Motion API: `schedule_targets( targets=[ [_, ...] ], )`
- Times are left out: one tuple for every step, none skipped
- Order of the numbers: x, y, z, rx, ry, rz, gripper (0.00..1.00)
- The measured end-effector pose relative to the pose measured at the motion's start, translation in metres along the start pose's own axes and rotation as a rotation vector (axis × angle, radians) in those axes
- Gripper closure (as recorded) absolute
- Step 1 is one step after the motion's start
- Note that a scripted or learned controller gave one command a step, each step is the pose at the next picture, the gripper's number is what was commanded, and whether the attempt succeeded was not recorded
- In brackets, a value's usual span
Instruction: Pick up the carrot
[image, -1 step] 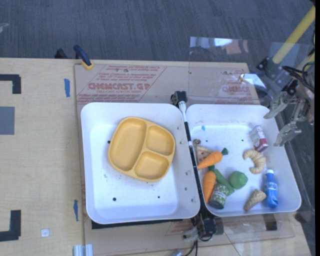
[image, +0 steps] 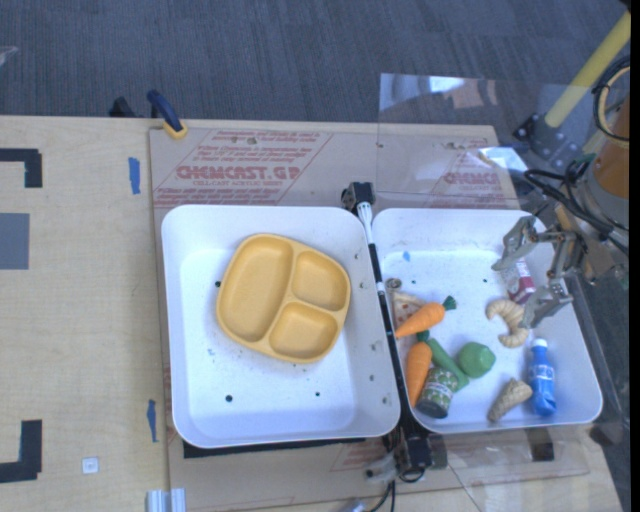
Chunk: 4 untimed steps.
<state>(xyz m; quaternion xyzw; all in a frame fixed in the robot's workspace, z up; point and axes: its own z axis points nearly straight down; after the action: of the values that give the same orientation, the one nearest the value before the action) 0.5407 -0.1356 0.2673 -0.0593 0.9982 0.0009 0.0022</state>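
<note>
- Gripper (image: 537, 268) is seen over the right bin's (image: 585, 400) right side, fingers apart, nothing held.
- Carrot (image: 421, 318) lies near the bin's left edge w/ a 2nd carrot (image: 418, 371) just below.
- Approx. approach: gripper to be moved left, lowered across the carrot's narrow width, clear of the jar (image: 436, 392).

I see a metallic silver gripper (image: 532, 275) with thin fingers, black cables, and perhaps an orange band above.

a yellow divided plate (image: 283, 298) sits in the left bin (image: 190, 400). over in the right bin (image: 590, 395), a green lump (image: 477, 358), a blue bottle (image: 541, 376) and a dark jar (image: 437, 392).
</note>
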Motion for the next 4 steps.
schedule_targets(
  targets=[
    [0.000, 0.086, 0.084, -0.001, 0.005, 0.248, 0.00],
    [0.020, 0.124, 0.082, 0.000, 0.004, 0.293, 0.00],
    [-0.001, 0.080, 0.082, 0.003, -0.004, 0.550, 0.00],
    [-0.020, 0.028, 0.166, 0.002, -0.007, 0.889, 0.00]
  ],
)
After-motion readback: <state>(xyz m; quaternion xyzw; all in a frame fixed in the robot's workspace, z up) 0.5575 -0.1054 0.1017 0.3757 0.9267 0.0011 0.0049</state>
